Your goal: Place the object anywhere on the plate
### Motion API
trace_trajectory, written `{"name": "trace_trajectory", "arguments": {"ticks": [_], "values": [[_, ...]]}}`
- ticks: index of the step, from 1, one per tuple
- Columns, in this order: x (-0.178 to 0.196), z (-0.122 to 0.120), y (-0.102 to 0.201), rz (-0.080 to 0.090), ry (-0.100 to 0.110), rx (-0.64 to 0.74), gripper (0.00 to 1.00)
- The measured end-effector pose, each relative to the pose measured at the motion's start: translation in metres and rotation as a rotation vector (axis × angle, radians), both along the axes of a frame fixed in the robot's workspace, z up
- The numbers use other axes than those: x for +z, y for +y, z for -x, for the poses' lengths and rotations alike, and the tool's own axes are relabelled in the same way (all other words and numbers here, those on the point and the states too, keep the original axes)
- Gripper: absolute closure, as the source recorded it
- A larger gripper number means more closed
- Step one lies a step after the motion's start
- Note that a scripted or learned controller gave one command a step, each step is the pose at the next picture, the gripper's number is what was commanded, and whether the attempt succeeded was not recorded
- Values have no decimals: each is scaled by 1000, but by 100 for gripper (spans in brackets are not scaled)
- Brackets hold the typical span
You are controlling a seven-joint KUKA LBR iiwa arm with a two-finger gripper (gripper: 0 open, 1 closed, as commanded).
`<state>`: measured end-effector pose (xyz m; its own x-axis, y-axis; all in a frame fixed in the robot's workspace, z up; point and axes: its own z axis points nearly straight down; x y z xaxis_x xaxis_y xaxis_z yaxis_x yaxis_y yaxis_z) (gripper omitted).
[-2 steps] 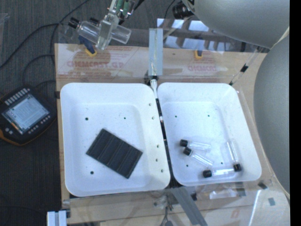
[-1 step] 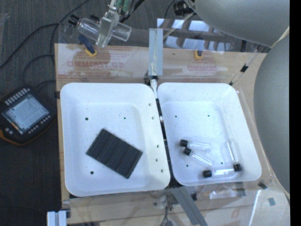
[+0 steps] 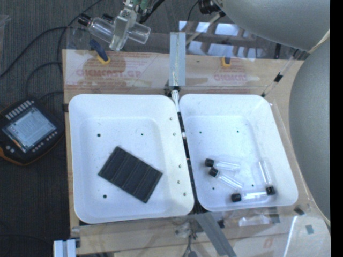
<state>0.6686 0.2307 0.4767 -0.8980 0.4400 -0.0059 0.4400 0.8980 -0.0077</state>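
Now, the two-finger gripper (image 3: pixel 122 32) hangs high over the far edge of the bench, just beyond the far rim of the left shallow white bin (image 3: pixel 80 143), and it has cargo: a clear plastic vial (image 3: pixel 115 32) lies crosswise between its fingers, which are closed on the tube near its middle. The vial's long axis runs roughly left to right, its right end tipped slightly nearer. And the target? The dark grey ribbed rectangular plate (image 3: pixel 130 174) lies flat on the floor of that left bin, near of its middle, long axis slanting from far-left to near-right. So the relation that matters is simple: the plate lies almost straight to the near side of the gripper and well below it, with barely any sideways shift needed. The grey arm (image 3: pixel 268 9) sweeps in from the far right, huge and blurred close to the camera, with the wrist reaching leftwards over the upright metal post (image 3: pixel 177 58) between the bins. Over in the right shallow white bin (image 3: pixel 278 138), four more black-capped clear vials (image 3: pixel 224 165) lie scattered towards the near side. By the look of it the pick is done and the carry is under way; what remains is travel nearward, a descent and a release over those ribs, where a round tube could well roll.
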Motion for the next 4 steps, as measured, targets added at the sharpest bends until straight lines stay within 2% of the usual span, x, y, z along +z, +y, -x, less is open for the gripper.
{"name": "trace_trajectory", "arguments": {"ticks": [4], "values": [[30, -6, 3, 5, -3, -2, 100]]}}
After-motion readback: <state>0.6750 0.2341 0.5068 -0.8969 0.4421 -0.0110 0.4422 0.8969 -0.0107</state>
